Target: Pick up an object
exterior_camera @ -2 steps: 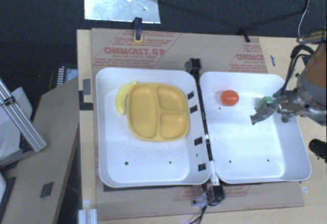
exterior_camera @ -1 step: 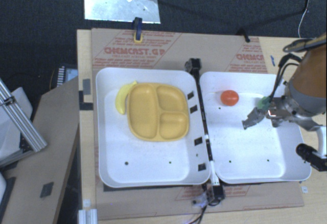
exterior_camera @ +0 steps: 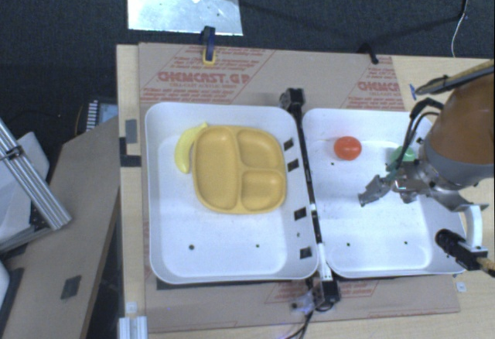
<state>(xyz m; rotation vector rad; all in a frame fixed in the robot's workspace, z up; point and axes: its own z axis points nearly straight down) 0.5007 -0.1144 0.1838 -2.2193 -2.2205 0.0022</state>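
The hand (exterior_camera: 373, 192) hovers low in the right bin (exterior_camera: 371, 252), an orange ball (exterior_camera: 347, 147) at its eleven o'clock. Whether its fingers are apart cannot be told. Descending here, it likely closes on nothing; the ball may roll.

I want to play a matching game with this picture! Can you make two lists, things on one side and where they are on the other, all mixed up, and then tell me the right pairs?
Things:
1. yellow divided plate
2. banana
3. orange ball
4. gripper

Places:
A. right bin, near its far edge
B. middle of the left bin
C. over the right bin, nearer than the ball
D. tucked against the plate's left edge

Pairs: 1-B, 2-D, 3-A, 4-C
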